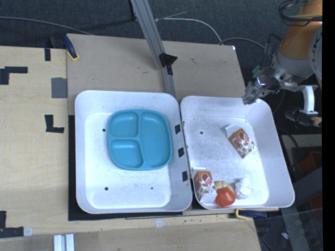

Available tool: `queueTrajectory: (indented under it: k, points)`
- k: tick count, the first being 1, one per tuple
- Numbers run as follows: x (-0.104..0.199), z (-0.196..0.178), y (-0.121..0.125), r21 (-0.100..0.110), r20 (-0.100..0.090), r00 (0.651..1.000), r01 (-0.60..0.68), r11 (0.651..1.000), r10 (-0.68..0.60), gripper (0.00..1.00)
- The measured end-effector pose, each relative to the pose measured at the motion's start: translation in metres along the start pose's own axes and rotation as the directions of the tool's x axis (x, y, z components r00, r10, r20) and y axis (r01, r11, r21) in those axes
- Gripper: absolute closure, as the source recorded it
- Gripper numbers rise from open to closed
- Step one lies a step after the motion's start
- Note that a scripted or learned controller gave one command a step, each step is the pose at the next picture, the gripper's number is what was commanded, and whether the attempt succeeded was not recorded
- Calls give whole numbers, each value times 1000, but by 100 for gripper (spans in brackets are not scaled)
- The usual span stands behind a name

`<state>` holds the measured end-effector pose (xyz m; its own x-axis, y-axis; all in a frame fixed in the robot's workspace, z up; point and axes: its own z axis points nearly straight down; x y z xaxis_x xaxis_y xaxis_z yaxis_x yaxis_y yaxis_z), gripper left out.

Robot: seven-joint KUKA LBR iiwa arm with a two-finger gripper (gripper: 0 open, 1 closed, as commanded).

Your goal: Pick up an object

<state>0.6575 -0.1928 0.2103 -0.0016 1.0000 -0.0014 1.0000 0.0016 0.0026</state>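
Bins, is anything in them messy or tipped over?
A little. In the right bin, one small packet lies tilted alone, while another packet, a red tomato-like thing and a crumpled wrapper are heaped in the near corner. The blue tray sits slightly crooked in the left bin. Nothing looks spilled or broken.

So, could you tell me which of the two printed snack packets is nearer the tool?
The packet alone in the right bin's upper middle is nearer the tool; the other packet lies at the bottom edge beside the red tomato.
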Motion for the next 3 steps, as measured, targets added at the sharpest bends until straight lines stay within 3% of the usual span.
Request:
queueTrajectory:
  k: [1, 3]
  points:
    - [0, -3, 0, 3, 0, 1000, 0, 1000, 0, 100]
    - [127, -4, -3, 5, -4, 1000, 6, 1000, -6, 100]
